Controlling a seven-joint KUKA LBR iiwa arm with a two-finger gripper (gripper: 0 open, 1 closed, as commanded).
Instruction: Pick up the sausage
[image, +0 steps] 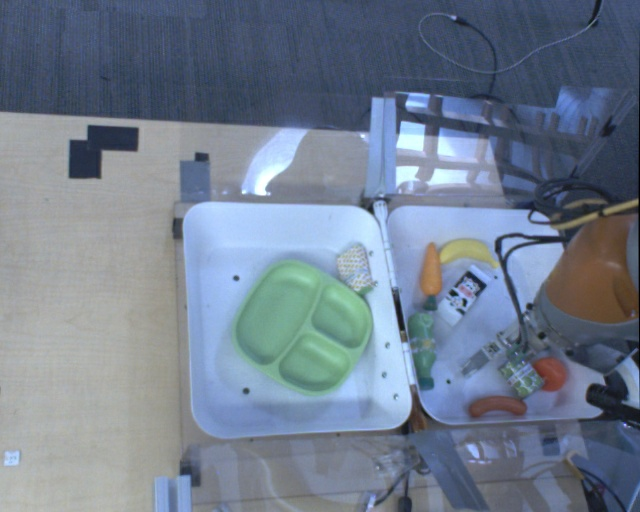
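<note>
The sausage (497, 407) is a reddish-brown link lying flat near the front wall of the right bin (575, 412). My gripper (487, 357) hangs low over that bin, just behind and slightly left of the sausage, apart from it. The arm with its orange band (598, 272) reaches in from the right above it. Nothing is seen held in the gripper.
Close by in the right bin are a red tomato (551, 373), a small green packet (520, 376), a green bottle (422, 347), a milk carton (462, 293), a carrot (430, 268) and a banana (468, 249). The left bin (205, 330) holds a green divided plate (303, 326) and a small patterned item (353, 266).
</note>
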